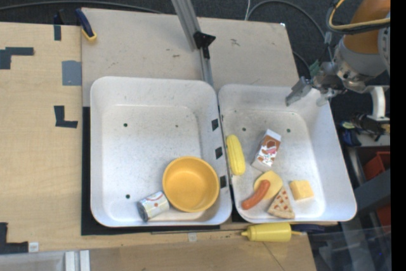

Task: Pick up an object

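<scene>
The right bin [330, 155] holds a yellow corn cob [236, 154], a small white and red carton [268, 149], a red sausage [254, 196] lying against a yellow wedge [271, 180], a pizza slice [281, 205] and a yellow cheese cube [301, 190]. In the left bin [127, 111] a yellow bowl [189, 183] stands beside a small tin can [153, 205] lying on its side. My gripper [303, 91] hangs over the right bin's far right corner, well apart from all the objects, with nothing seen in it.
A yellow mustard bottle [269, 233] lies on the bench just in front of the right bin. A slanted metal pole [184, 3] comes down to the bins' shared far edge. Cables [266, 6] run behind the bins. A blue and yellow clamp [85, 25] sits far left.
</scene>
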Tool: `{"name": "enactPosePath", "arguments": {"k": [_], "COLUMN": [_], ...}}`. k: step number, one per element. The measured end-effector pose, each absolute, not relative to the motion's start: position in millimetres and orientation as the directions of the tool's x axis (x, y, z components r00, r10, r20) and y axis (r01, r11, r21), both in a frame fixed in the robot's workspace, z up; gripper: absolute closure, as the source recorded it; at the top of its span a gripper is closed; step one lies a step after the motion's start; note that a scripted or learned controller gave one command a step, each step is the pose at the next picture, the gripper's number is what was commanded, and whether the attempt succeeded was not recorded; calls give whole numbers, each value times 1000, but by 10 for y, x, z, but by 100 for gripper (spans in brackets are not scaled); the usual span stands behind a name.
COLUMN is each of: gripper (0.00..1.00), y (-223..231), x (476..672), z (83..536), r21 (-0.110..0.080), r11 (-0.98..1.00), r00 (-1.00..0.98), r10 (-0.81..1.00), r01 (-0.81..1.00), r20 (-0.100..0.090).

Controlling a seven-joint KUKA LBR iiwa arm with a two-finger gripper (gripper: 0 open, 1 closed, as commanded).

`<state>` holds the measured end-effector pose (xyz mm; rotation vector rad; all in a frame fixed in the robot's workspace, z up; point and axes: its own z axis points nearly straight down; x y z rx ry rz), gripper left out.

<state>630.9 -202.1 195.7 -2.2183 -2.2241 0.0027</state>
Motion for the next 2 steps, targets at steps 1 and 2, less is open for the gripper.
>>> {"name": "enactPosePath", "arguments": {"k": [1,2], "gripper": [0,0], "y": [-2021,-2078], "x": [6309,6317], "z": [1958,1496], "r21": [-2,-6], "r11": [3,2], "r00": [-3,-2], "r10": [1000,1000], "r01": [1000,1000], "r20": [-1,-1]}}
